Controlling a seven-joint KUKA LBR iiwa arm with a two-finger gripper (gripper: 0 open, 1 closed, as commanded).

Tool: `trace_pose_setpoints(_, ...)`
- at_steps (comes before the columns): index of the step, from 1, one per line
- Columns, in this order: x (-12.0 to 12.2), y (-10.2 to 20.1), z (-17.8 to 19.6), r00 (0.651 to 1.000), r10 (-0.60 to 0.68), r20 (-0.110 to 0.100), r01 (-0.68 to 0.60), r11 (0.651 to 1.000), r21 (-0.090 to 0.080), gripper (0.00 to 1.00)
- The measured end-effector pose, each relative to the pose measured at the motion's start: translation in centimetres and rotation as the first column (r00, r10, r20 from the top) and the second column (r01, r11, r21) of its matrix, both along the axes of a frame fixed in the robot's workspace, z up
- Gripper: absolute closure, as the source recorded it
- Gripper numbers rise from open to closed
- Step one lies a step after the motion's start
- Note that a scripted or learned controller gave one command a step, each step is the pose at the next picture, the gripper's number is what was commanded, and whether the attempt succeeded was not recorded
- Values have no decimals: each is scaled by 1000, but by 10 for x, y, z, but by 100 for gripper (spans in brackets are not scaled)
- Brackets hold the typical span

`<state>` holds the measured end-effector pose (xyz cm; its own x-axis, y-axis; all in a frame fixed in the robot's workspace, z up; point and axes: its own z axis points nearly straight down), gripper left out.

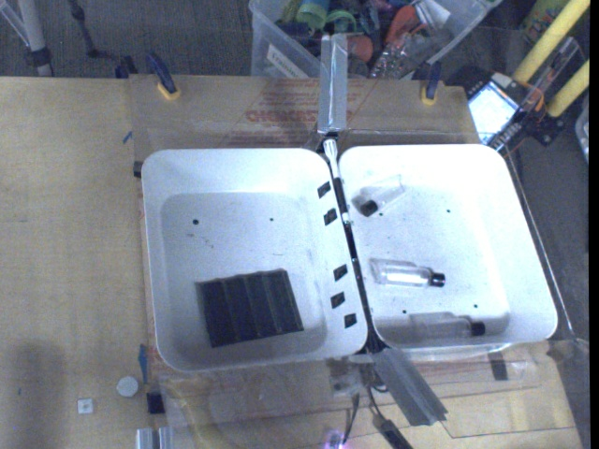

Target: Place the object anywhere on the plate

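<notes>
Two white bins sit side by side on a wooden bench (65,251), and their inner rims touch along a seam marked with small black tabs (338,272).

Left bin (234,160): the plate (250,308), a dark ribbed slab, lies flat on the floor in the near half. It is slightly skewed, and its near edge is close to the near wall. The far half of the floor is bare white, with open room on the plate's left and far sides.

Right bin (491,181): three clear vials with black caps, well apart from each other.
- The far vial (382,195) lies tilted, near the seam.
- The middle vial (404,274) lies roughly crosswise with its cap to the right, just right of the seam.
- The near vial (438,324) lies along the near wall with its cap to the right.

I cannot tell which vial is the task's object. All three are in the right bin and none is on the plate. The right half of this bin's floor is open.

Gripper: whether it is clenched or released cannot be told.

Beyond the far rims are a metal bar (332,82), two blue clamps (167,86) and a clear tub of coloured items (374,12).
</notes>
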<state>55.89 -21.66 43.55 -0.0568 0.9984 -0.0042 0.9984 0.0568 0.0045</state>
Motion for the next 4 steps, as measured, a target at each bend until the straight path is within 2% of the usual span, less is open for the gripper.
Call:
trace_pose_setpoints(1, 56, -6, 1, 894, 448, 0, -448, 894, -3, 100)
trace_pose_setpoints(2, 108, 108, 1, 873, 488, 1, -488, 873, -1, 100)
trace_pose_setpoints(3, 109, 109, 13, 872, 490, 7, -490, 872, -9, 100)
trace_pose_setpoints(4, 109, 48, 1, 552, 834, -1, -834, 552, -7, 100)
